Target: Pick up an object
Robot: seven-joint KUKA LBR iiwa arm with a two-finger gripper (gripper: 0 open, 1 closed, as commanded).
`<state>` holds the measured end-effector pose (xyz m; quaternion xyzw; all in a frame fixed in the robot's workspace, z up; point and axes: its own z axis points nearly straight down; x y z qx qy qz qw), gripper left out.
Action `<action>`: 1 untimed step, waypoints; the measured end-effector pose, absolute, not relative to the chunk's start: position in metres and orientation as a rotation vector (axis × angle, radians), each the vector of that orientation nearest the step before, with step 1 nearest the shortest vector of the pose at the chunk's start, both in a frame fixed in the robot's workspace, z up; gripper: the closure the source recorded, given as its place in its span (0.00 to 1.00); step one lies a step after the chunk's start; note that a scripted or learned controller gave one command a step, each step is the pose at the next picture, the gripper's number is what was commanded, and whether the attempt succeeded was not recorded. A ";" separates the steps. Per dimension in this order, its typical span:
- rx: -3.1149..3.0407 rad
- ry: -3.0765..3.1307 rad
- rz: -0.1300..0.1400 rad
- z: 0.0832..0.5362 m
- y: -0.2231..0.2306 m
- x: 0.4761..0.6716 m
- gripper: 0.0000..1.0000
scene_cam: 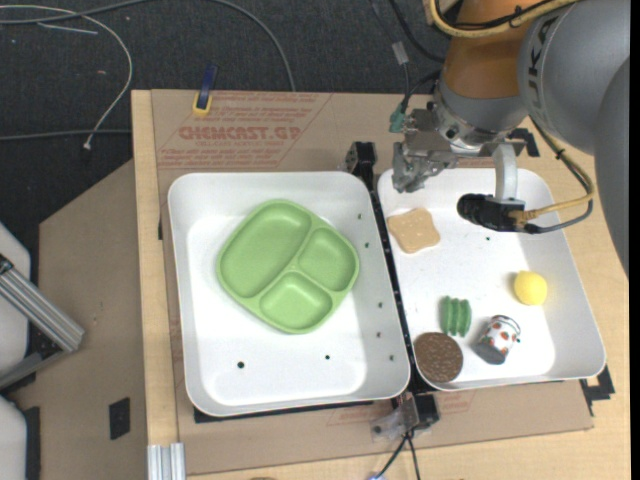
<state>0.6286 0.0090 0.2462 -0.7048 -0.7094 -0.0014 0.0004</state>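
Observation:
My gripper (pixel 416 176) hangs over the far left corner of the right bin (pixel 583 313), its two grey fingers pointing down and slightly apart with nothing between them. Just in front of it a tan slice of toast (pixel 413 230) lies flat on the bin floor, a small gap away from the fingertips. Further forward in the same bin are a small green ribbed vegetable (pixel 456 315), a round brown cookie (pixel 438 356), a yellow ball (pixel 530 288) and a little white, grey and red toy (pixel 498 338).
The left bin (pixel 190 278) holds a green divided plate (pixel 290 265). A black part on a white bracket (pixel 490 211) hangs from the arm above the right bin's back. Both bins rest on a cardboard sheet (pixel 240 123), with cables on the dark floor behind.

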 end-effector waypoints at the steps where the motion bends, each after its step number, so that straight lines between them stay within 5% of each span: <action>1: -2.216 -2.227 -0.003 0.235 0.055 0.639 1.00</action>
